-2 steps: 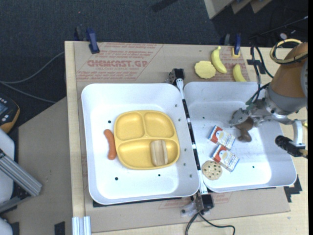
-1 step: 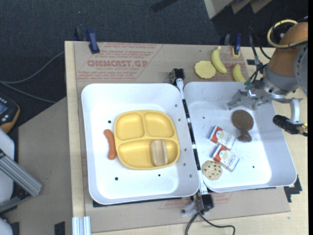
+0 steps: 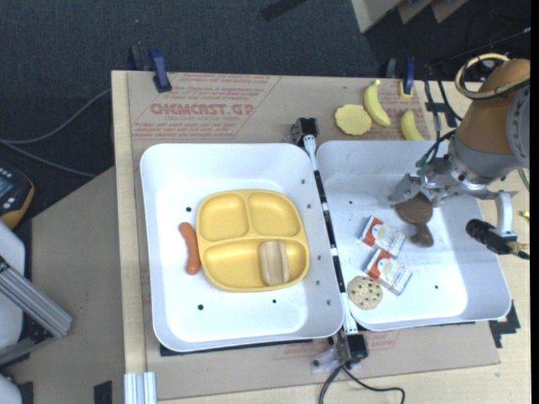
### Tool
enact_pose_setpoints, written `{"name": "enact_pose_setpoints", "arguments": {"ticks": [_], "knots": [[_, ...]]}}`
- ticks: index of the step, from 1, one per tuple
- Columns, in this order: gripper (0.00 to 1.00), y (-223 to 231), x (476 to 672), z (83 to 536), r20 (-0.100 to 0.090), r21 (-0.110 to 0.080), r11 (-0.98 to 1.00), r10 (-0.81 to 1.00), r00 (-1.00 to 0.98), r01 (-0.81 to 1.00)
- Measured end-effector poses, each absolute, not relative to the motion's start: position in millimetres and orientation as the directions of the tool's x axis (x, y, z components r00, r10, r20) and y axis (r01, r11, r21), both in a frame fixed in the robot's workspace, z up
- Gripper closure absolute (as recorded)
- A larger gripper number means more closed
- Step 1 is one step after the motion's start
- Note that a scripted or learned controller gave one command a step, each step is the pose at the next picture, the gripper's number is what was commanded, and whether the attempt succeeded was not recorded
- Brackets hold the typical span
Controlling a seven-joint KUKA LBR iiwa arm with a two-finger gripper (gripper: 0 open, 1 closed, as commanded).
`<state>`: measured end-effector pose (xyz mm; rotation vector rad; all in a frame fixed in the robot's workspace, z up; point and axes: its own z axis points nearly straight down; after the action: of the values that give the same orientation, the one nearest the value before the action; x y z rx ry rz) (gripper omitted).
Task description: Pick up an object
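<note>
The two white bins [image 3: 168, 310] are looking like smooth, faintly glossy plastic. The yellow tray [image 3: 244, 225] is showing a matt plastic finish, and the bench top [image 3: 202, 108] is appearing as printed brown paper.

The arm [image 3: 493, 129] (orange-banded) reaches in from the right, hand [image 3: 414, 194] lowered.

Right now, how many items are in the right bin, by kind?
Red-and-white packets: 2
Cookie: 1
Brown pieces: 2
Total: 5
</note>
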<state>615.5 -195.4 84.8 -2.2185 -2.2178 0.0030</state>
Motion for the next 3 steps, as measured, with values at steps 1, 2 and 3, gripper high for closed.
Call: {"name": "enact_pose_setpoints", "arguments": {"ticks": [1, 2, 3], "knots": [[0.0, -210.5, 666.8, 84.9, 0.008, -0.011, 0.001, 1.0, -0.001, 1.0], [0.0, -200.1, 617.7, 84.7, 0.002, -0.005, -0.002, 1.0, 0.002, 1.0], [0.0, -194.7, 583.9, 84.6, 0.002, -0.005, -0.001, 1.0, 0.001, 1.0]]}}
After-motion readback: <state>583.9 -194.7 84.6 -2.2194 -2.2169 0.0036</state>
